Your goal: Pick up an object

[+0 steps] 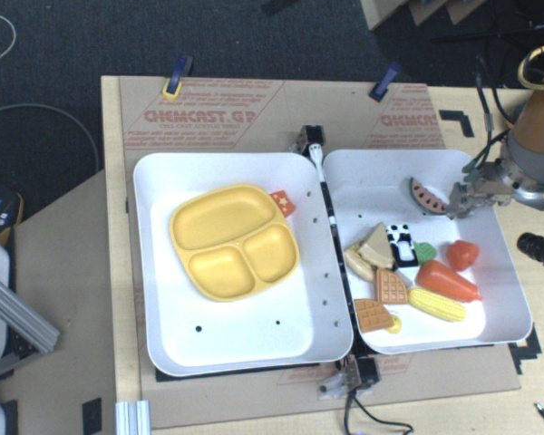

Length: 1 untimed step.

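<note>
Yellow plastic fills much of the left bin (154,243): a divided tray (233,241) with three hollows lies near its centre, and a small orange-red piece (283,203) sits just off the tray's far right corner.

The right bin (503,243) carries the toy food. A dark melon slice (425,195) lies toward the bin's far edge, on its own. The rest is bunched toward the near edge: a tan sandwich wedge (375,244) beside a cream piece (358,263), a black-and-white block (400,244) touching a small green piece (424,252), a red tomato (462,254) near the bin's right side, an orange carrot (449,281) with a yellow corn cob (437,304) just beside it, and two waffles (390,287) by the near left corner.

The grey arm comes in over the bench's right edge. Its hand (460,200) hangs low over the far right part of the right bin, just beside the melon slice's right end; whether they touch is unclear. I cannot tell if the hand is clenched or released, and nothing is seen caught in it.

Both bins rest on brown cardboard (254,116) with red print, clipped at the far edge.
</note>
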Available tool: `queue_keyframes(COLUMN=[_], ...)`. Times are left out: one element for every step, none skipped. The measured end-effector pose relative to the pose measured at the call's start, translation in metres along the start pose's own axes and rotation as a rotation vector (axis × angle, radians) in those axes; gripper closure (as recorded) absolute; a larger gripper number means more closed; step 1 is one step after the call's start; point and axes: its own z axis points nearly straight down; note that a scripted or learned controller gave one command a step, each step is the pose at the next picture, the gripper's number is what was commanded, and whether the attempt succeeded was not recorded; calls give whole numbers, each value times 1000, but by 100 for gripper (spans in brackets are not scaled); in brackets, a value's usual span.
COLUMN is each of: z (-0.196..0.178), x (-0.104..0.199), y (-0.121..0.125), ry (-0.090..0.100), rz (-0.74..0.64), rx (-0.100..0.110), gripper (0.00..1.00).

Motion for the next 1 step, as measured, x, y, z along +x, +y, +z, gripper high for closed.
queue_keyframes(z=[-48], x=[-7], y=[-4], ry=[0], rz=[1], rx=[0], gripper=[100])
